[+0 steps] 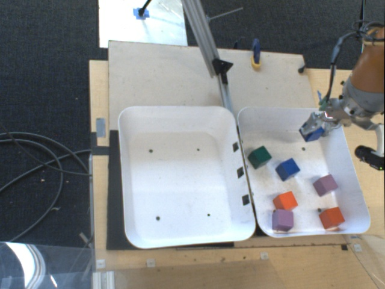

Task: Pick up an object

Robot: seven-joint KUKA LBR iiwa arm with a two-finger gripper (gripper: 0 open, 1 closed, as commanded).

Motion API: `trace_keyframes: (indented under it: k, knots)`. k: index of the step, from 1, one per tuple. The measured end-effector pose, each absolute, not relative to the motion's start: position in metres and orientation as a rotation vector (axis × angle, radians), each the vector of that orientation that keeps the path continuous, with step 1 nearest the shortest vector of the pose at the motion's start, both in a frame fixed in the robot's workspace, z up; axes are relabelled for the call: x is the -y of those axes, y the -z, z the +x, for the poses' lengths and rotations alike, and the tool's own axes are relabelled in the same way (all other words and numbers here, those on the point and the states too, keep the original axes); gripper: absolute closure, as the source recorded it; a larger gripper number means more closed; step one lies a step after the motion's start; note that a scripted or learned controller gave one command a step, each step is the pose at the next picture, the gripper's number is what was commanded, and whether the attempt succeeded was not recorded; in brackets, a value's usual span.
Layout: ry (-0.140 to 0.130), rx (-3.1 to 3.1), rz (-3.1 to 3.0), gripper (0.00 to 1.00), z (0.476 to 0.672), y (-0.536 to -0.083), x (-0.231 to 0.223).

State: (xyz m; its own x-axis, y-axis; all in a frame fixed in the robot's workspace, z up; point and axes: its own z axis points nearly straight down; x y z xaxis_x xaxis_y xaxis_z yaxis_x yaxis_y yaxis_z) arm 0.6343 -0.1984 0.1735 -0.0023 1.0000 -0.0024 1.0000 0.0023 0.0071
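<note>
- White and smooth, the left bin (129,161) is a shallow plastic tray with rounded corners; a few small dark dots mark its floor.
- Pale, speckled board forms the desk (174,77) behind both bins, with a grey metal pole (201,26) slanting across it.
- The right bin (361,212), of the same white plastic, sits just beside the left one, and all the blocks lie in it.
- A dark green block (260,157) lies nearest the dividing rims, turned so its corners point along the bin.
- Below it, near the front rim, a purple block (282,220) sits touching an orange block (286,200) just behind it.
- A blue block (287,168) lies to the right of the green one, rotated diagonally; like the others it is roughly cubic with no clear long axis.
- The pincer (314,131) hangs over the rear of the right bin, with a blue piece at its tip; whether that is a held block or part of the tool I cannot tell, and the spread is unclear.
- A second purple block (325,185) lies farther right, apart from the rest.
- A second orange block (331,217) rests by the front right corner.
- The grey arm (361,104) with its orange band enters from the right.
</note>
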Motion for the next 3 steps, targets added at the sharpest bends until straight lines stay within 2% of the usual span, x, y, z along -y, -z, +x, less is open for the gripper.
trace_keyframes:
  k: [1,2,3]
  knots:
    - [-0.005,-2.237,2.208,1.0,0.63,-0.191,0.057]
    - [-0.001,-2.236,2.213,1.0,0.598,-0.19,-0.003]
    - [-0.005,-2.235,2.209,1.0,0.609,-0.19,-0.058]
